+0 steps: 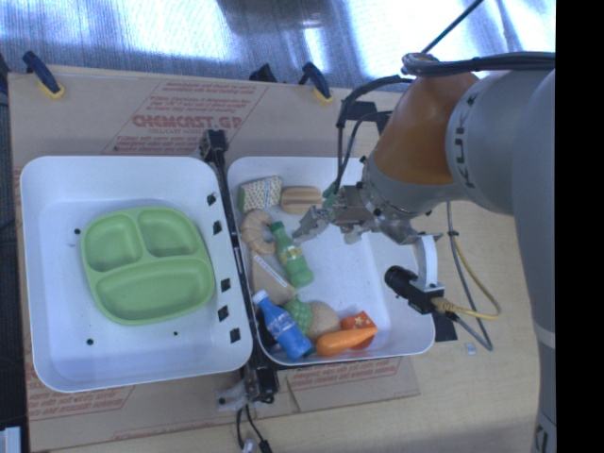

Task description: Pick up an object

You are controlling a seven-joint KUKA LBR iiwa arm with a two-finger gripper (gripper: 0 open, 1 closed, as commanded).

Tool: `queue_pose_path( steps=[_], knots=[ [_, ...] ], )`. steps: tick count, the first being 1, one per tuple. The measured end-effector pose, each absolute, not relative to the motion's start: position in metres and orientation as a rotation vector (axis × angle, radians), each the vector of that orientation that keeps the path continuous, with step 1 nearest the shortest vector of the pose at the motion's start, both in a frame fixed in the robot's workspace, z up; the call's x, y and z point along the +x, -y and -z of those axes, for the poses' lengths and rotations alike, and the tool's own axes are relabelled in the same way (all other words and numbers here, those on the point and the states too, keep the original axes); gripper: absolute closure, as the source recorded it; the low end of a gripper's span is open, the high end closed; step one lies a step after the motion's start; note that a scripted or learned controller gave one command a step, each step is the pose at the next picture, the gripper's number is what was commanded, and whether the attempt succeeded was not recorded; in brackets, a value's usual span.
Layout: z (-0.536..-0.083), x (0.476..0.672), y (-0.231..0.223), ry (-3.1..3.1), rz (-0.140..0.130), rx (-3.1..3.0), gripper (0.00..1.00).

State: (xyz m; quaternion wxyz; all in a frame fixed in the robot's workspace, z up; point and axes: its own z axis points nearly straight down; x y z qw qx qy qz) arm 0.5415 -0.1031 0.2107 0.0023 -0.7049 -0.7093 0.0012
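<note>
Camera view: green tray [148,263] in left bin [47,253].

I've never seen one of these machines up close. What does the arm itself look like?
The arm is fat, rounded and grey, with a glossy orange band above the wrist. Black cables loop beside it, and a yellow cable hangs below. It ends in a small metal pincer with thin fingers.

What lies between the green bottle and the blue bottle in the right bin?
In the camera view, a tan wrapped item lies between the green bottle and the blue bottle.
</note>
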Motion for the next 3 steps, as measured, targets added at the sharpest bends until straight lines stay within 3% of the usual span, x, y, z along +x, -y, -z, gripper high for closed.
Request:
queue_pose_path(
  steps=[1, 2, 3],
  knots=[
    [-0.116, 0.544, 0.096, 2.225, -0.007, -2.210, 0.00],
    [-0.092, 0.557, 0.091, 2.228, -0.003, -2.212, 0.00],
    [-0.102, 0.557, 0.091, 2.232, -0.007, -2.205, 1.00]
  ],
)
